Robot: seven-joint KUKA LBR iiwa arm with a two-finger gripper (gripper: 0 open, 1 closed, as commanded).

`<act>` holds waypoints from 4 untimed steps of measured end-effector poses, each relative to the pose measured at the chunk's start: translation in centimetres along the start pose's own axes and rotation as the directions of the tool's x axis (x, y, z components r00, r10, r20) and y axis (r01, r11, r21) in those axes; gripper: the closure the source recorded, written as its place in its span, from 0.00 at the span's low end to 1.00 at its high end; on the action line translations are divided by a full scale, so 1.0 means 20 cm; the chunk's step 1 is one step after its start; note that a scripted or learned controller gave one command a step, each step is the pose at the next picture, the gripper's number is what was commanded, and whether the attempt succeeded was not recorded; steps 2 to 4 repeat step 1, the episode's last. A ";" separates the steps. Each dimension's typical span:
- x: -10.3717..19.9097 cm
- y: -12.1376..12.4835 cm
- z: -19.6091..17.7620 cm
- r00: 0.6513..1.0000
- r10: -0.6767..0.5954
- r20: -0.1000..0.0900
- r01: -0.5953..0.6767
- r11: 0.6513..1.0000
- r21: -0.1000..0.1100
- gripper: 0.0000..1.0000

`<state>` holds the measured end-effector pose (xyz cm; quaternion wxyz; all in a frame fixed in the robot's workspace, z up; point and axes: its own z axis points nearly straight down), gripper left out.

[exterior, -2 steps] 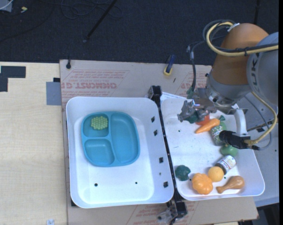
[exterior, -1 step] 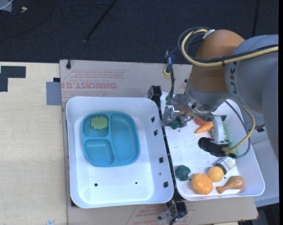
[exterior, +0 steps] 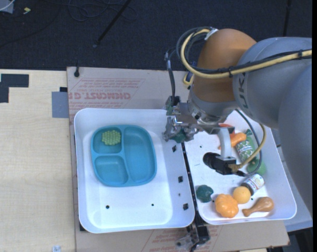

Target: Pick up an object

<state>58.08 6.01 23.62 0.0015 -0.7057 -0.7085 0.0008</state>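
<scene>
Right bin (exterior: pixel 284 193), lower corner: two orange round fruits (exterior: pixel 226 206), tan drumstick (exterior: pixel 259 206), dark green lump (exterior: pixel 204 193), small bottle (exterior: pixel 252 183). Tool (exterior: pixel 176 129) over bins' divide; finger state cannot be told.

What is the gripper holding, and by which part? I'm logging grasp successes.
Cannot be told: the gripper sits at the bins' dividing edge, with no object clearly visible in it.

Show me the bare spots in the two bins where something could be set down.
Left bin: a bare strip of floor between the blue divided plate and the near wall; the plate's two larger compartments hold nothing. Right bin: crowded. The dark green piece, orange fruits, drumstick and small bottle cluster below the gripper.
</scene>
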 end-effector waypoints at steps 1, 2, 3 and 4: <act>0.12 -0.03 0.00 1.000 0.001 0.000 -0.001 1.000 0.002 1.00; 0.12 -0.03 0.00 1.000 0.001 0.000 -0.001 1.000 0.002 1.00; 0.12 -0.03 0.00 1.000 0.001 0.000 -0.001 1.000 0.002 1.00; 0.12 -0.03 0.00 1.000 0.001 0.000 -0.001 1.000 0.002 1.00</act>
